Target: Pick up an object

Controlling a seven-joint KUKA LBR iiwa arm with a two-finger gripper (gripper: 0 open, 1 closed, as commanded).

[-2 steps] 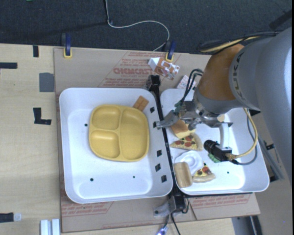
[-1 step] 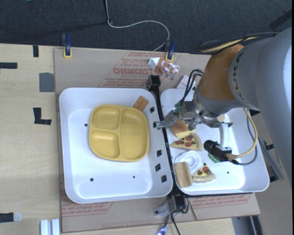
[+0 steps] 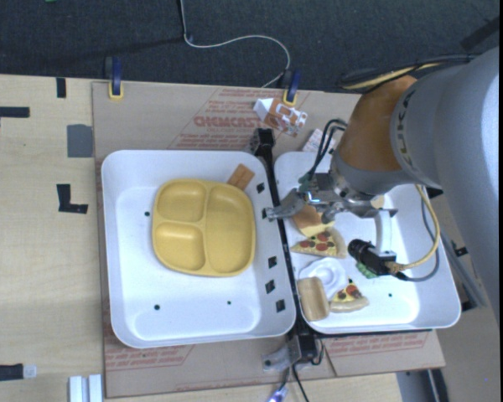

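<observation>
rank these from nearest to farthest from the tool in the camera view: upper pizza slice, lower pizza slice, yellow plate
From the tool:
1. Upper pizza slice, right bin, just below it.
2. Lower pizza slice, right bin, near the front edge.
3. Yellow plate, left bin, across the divider.

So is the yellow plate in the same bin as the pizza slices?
No, the yellow plate sits in the left bin; the pizza slices lie in the right bin.

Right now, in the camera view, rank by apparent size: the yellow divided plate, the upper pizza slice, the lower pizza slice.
1. yellow divided plate, clearly largest.
2-3. upper pizza slice and lower pizza slice: too alike to rank.
</observation>
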